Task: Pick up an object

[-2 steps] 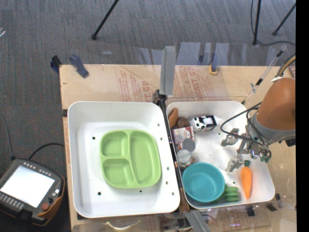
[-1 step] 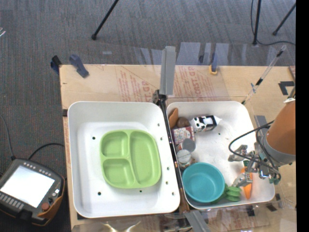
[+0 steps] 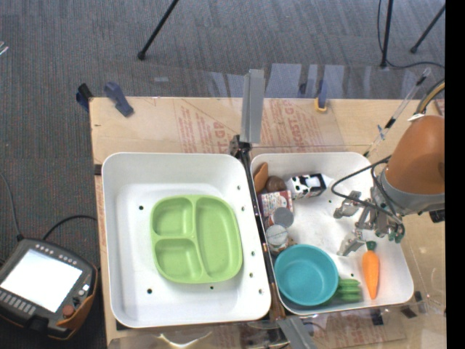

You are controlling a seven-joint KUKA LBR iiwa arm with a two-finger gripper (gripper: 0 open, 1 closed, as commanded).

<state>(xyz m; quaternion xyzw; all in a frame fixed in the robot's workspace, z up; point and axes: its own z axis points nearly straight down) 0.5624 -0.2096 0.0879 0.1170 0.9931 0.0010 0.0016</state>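
Observation:
My gripper (image 3: 349, 227) hangs low over the right bin (image 3: 324, 161), with its two metal fingers spread open and only white bin floor between them. An orange toy carrot (image 3: 370, 273) lies just below and to the right of the lower finger (image 3: 352, 245), apart from it. A teal bowl (image 3: 306, 274) sits at the bin's front. Behind the bowl, along the left wall, are a small round tin (image 3: 276, 235), a red-labelled packet (image 3: 275, 204), a brown piece (image 3: 261, 176) and a black-and-white cow toy (image 3: 308, 184). A green ridged item (image 3: 349, 290) lies between bowl and carrot.
The left bin (image 3: 123, 195) holds a light green divided plate (image 3: 195, 238). A metal post (image 3: 252, 111) rises behind the wall between the bins. A tablet-like pendant (image 3: 40, 278) lies on the floor at the left. Tripod legs stand behind the bench.

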